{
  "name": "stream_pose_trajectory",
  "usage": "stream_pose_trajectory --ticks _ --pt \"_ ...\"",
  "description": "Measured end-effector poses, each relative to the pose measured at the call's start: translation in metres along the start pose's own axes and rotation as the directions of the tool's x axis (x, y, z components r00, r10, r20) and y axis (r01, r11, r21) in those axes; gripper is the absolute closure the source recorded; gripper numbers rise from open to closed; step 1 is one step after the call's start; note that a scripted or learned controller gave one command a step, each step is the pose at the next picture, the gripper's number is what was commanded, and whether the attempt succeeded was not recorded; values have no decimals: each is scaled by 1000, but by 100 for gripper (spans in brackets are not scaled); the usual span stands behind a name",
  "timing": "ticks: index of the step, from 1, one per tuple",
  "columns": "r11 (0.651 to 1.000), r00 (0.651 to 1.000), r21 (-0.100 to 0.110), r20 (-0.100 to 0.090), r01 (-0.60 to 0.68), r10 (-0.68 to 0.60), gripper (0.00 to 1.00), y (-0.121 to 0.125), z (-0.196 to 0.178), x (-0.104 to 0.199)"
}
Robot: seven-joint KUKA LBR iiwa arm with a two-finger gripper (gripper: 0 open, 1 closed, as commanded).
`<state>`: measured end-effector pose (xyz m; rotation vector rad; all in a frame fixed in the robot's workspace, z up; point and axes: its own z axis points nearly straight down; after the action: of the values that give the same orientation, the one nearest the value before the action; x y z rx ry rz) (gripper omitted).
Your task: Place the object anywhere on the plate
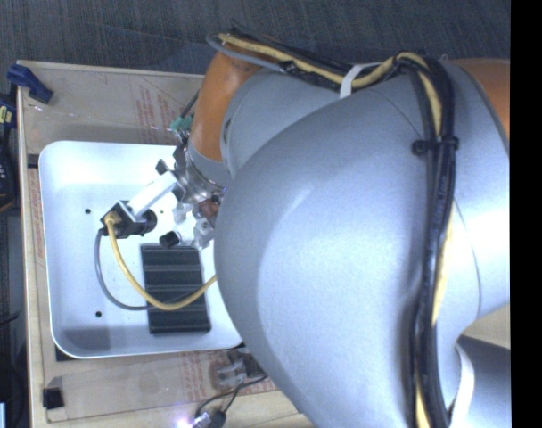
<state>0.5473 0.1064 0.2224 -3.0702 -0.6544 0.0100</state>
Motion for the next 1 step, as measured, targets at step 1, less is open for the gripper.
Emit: stream_pose_trajectory --ticks 1 --pt "957 957 -1 -2 289 -289 100 -4 -34 60"
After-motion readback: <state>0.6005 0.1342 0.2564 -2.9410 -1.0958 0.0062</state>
